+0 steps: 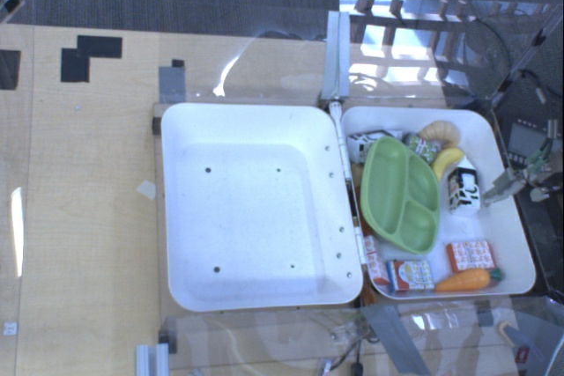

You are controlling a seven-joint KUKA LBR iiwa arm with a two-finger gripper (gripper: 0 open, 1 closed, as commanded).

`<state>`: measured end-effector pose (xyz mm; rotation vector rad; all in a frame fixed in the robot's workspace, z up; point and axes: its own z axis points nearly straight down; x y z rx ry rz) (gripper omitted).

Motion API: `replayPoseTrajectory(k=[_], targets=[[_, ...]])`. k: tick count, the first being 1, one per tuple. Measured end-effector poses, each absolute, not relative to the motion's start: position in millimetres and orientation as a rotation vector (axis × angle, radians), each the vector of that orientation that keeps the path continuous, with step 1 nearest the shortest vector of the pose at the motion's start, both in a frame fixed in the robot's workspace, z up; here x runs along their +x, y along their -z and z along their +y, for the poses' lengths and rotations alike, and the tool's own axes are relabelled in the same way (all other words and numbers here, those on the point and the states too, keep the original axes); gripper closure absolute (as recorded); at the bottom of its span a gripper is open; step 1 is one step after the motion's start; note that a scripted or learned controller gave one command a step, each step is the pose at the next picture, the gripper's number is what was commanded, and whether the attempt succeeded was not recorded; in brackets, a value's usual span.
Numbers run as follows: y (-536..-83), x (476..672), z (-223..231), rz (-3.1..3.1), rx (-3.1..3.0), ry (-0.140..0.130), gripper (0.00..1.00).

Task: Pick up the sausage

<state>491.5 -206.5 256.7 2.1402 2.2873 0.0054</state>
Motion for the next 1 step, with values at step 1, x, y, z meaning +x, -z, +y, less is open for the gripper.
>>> replayPoseTrajectory(k=[1], targets=[[-182.8, 488.2, -205.6, 2.341, 2.09, -0.002, 0.0]])
